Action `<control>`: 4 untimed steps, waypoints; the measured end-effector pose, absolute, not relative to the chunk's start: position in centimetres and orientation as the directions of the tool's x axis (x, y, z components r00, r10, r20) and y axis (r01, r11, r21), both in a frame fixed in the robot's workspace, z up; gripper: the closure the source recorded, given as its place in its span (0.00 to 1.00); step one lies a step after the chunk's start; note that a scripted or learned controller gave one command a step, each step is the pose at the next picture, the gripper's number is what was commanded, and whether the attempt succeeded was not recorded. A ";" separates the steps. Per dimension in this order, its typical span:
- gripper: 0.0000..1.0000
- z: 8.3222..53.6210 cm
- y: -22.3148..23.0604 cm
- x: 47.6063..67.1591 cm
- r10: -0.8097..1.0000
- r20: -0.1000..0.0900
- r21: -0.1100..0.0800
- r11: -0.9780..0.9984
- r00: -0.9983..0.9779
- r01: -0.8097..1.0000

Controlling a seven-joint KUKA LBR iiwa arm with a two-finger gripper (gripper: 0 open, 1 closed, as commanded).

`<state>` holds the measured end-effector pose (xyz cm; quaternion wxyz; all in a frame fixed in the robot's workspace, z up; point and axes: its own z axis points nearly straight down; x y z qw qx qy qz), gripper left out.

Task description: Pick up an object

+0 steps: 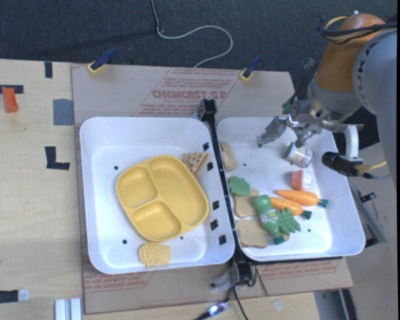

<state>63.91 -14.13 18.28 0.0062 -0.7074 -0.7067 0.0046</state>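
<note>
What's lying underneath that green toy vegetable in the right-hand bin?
The green toy lies on flat tan bread-like pieces, with an orange carrot beside it. Whatever sits directly beneath the toy is covered.

My fingers [285, 133] hang spread apart over the right bin [340, 245], holding nothing, near a small can [299, 155]. Below lie carrots [297, 199] and a green toy [275, 219]. The left bin [93, 179] holds a yellow divided tray [161, 197].

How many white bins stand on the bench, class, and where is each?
2. The left bin holds the yellow divided plate. The right bin holds the toy carrots, under the gripper.
</note>
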 end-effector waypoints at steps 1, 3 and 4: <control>0.00 19.1 -14.1 64.2 1.000 0.000 -0.002 0.002 -0.002 1.000; 0.00 8.8 -13.3 63.4 1.000 -0.001 -0.005 0.002 -0.002 1.000; 1.00 10.1 -13.3 63.5 1.000 0.000 -0.003 0.003 -0.003 1.000</control>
